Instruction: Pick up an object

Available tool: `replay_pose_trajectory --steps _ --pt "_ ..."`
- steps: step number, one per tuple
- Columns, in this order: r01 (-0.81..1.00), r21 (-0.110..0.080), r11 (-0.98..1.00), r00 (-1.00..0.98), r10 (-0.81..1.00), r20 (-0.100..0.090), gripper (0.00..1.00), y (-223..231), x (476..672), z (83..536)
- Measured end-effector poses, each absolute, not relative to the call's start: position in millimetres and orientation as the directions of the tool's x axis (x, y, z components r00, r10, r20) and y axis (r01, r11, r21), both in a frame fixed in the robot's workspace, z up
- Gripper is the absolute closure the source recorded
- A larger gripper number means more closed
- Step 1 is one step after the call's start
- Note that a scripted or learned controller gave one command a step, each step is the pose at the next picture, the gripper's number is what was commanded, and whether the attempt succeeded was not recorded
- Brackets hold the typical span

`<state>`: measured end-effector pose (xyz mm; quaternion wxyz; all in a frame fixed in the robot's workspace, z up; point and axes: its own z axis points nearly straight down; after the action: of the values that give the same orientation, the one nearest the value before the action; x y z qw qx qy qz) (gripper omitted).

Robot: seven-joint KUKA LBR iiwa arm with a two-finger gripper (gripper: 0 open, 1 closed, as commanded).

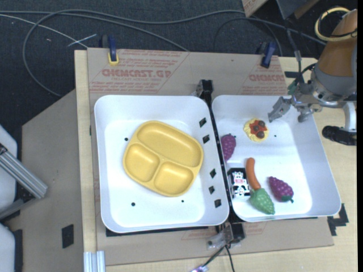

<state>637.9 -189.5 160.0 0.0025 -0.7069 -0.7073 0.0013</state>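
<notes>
Objects for picking all lay loose in the right bin (317, 152): a small pizza (256, 129) near the top, purple grapes (227, 146) by the divider, a carrot (258, 191), a second grape bunch (280, 188) and a small cow-print block (239, 183). None was lifted, so the task looked barely begun. The left bin (108, 152) held a yellow divided tray (163, 158). The arm (339, 55) reached over the right bin's upper corner, wrist bent down, gripper (291, 110) hanging just right of the pizza. Its fingers (276, 111) stood spread apart, holding nothing.
</notes>
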Motion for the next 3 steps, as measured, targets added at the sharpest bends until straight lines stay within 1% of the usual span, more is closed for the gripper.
replay_pose_trajectory --steps 1,2,3 --pt "1.0 -0.006 0.002 -0.002 1.0 0.002 0.0 -186 645.0 101" --pt "1.0 0.001 0.003 -0.003 1.0 0.0 1.0 -186 647.0 117" --pt "1.0 0.005 0.0 0.0 1.0 -0.002 1.0 -191 647.6 162"
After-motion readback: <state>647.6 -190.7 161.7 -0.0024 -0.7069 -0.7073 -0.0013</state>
